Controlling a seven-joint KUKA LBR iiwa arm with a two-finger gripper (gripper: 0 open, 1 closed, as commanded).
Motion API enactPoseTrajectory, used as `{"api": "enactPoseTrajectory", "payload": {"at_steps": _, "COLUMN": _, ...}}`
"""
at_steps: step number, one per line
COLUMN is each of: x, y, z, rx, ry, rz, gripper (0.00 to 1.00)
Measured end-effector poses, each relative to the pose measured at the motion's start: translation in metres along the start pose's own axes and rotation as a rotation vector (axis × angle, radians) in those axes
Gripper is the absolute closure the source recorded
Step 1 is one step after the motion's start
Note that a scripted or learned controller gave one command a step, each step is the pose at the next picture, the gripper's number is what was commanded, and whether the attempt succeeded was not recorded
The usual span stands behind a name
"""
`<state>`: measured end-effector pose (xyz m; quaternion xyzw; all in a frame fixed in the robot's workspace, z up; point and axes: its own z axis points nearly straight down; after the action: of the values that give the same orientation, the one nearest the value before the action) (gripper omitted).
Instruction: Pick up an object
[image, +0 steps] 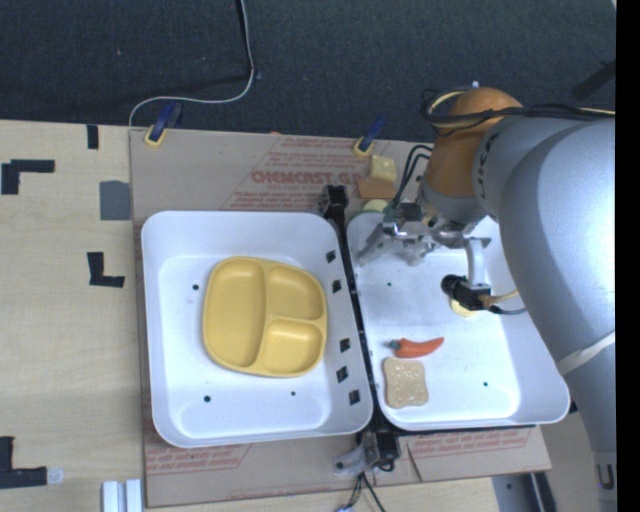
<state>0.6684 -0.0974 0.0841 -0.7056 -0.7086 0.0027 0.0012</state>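
Note:
In the right bin (500, 390) an orange-red chili pepper (418, 347) lies near the middle. A tan slice of toast (405, 382) rests just below it, toward the front edge. My gripper (393, 238) sits low over the right bin's far left corner, well above both items in the view and apart from them. Nothing shows in its grasp. The left bin (175, 300) holds a yellow divided plate (264, 316).
Beyond the far rim of the right bin, a tan block (377, 186), a small yellow block (383, 165) and a pale green item (372, 207) lie on the cardboard next to the gripper. The grey arm (560, 230) covers the right bin's right side.

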Motion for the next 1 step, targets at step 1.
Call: {"api": "enactPoseTrajectory", "payload": {"at_steps": 1, "x": 0.0024, "y": -0.0293, "z": -0.0004, "rx": -0.004, "ry": 0.001, "rz": 0.004, "gripper": 0.0}}
